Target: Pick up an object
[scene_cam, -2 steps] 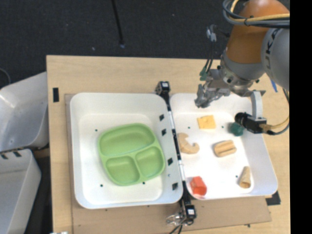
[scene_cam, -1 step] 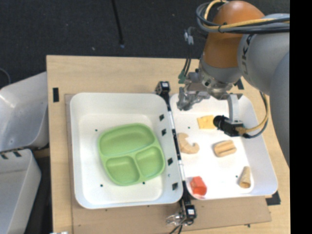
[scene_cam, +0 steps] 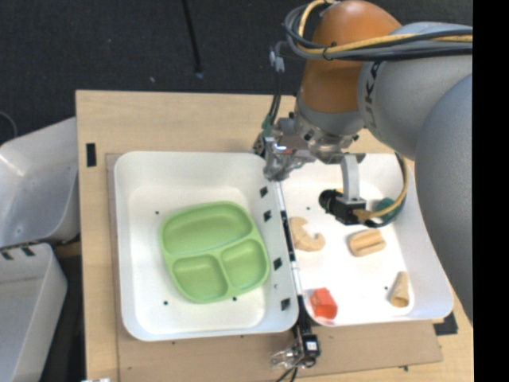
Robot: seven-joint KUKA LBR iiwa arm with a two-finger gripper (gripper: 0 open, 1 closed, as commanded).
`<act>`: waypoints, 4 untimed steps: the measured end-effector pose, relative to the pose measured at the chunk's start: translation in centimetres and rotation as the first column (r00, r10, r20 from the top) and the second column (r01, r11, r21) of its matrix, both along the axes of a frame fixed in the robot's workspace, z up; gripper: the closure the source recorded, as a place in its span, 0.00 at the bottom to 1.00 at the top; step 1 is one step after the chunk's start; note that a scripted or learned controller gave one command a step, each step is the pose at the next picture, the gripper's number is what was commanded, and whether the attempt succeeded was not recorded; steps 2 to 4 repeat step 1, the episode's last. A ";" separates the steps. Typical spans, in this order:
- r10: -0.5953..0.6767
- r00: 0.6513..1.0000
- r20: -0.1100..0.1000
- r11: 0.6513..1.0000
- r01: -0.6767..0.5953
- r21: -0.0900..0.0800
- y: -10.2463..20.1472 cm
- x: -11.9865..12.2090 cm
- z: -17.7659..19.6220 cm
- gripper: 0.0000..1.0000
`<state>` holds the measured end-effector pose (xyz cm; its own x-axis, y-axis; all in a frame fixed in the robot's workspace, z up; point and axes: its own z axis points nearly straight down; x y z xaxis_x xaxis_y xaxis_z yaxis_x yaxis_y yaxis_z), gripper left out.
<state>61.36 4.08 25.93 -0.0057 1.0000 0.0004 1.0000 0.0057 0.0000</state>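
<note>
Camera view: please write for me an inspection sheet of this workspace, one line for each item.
Surface: wooden bench with left bin and right bin, both white.
Job's things: in the right bin, curved tan piece, tan block, tan cone, red piece.
Clutter: green plate, divided, in the left bin.
Grippers: gripper over the wall between the bins, far end; nothing seen in it.
Cables: yellow and grey cables loop over the arm's orange band; black cable on the floor.
Surroundings: dark floor; white boxes left of the bench.
</note>
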 end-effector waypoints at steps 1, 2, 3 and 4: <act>-0.001 1.000 0.002 1.000 0.001 -0.001 4.3 1.7 -0.6 1.00; -0.001 1.000 0.002 1.000 0.001 -0.001 4.3 1.7 -0.6 1.00; -0.001 1.000 0.002 1.000 0.001 -0.001 4.3 1.7 -0.6 1.00; -0.001 1.000 0.002 1.000 0.001 -0.001 4.3 1.7 -0.6 1.00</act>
